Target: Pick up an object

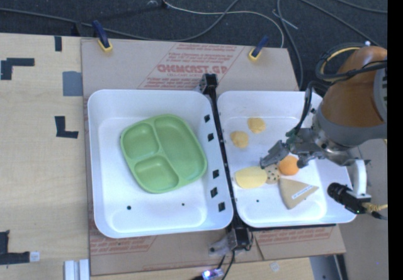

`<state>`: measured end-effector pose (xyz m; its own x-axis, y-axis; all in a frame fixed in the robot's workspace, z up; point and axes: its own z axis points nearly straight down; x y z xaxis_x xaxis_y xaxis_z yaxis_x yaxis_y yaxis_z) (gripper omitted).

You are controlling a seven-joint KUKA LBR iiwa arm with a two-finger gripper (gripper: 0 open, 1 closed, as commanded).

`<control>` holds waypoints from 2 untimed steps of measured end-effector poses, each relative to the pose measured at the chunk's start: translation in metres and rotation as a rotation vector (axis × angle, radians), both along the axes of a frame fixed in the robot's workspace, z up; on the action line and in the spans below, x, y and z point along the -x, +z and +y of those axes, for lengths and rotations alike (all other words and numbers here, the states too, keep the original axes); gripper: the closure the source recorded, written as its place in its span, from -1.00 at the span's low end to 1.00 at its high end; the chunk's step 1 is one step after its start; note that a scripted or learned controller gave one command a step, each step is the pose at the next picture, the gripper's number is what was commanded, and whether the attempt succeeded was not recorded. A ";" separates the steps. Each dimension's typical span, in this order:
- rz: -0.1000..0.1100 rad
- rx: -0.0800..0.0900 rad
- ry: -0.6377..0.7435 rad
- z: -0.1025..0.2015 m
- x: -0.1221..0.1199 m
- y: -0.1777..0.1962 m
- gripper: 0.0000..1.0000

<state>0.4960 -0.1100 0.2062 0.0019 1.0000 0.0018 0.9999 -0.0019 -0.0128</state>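
The arm comes in from the right of the frame, and its gripper [281, 158] sits low over the right bin [277, 101], in the lower middle of that bin. Its dark fingers [272, 156] stand apart, one reaching left toward the frame's centre and the other hidden partly behind an orange ball [289, 166]. The ball lies just beside the fingertips, perhaps touching them, but nothing shows it pinched between them, so I would not call it held.

Close around it lie a pale yellow oval piece [250, 177], a small spotted die [272, 176] touching that piece, and a tan wedge [297, 192] toward the lower right. Two small yellow lumps [240, 139] [256, 124] sit farther up the bin. The left bin [101, 146] holds a green divided plate [164, 153].

The step in hand looks like the final approach to a grasp, with the ball the likeliest target. The next move calls for centring the fingers on either side of the ball, closing, then lifting straight up. The ball may roll, and the die and oval piece crowd it.
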 end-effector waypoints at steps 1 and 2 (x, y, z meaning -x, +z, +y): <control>-0.010 0.001 0.003 0.000 -0.003 0.005 -1.00; -0.005 0.001 0.003 0.006 -0.006 -0.057 -1.00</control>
<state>0.5020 -0.1038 0.1491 -0.0010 1.0000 0.0012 1.0000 0.0010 -0.0079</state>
